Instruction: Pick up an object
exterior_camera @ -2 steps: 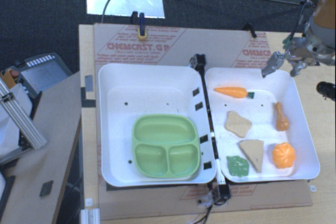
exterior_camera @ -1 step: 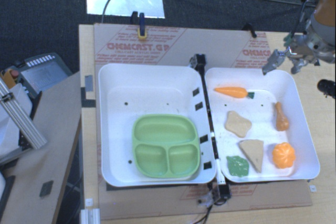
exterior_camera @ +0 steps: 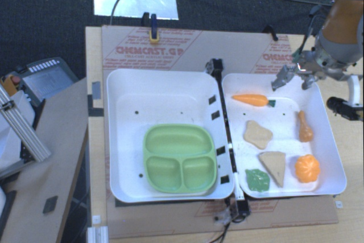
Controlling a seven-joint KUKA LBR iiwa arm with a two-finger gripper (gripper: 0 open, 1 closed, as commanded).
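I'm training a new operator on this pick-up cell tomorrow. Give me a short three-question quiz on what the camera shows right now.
1. True or false: the light green three-compartment plastic tray lies in the left white bin.
2. Multiple choice: which item in the right white bin lies nearest the gripper?
A. the round orange toy pumpkin
B. the orange toy carrot with a green tip
C. the small green leafy toy
3. Fill in: the tan wedge-shaped toy slice lies between the green leafy toy and the ____.

Key
1. True
2. B
3. orange pumpkin
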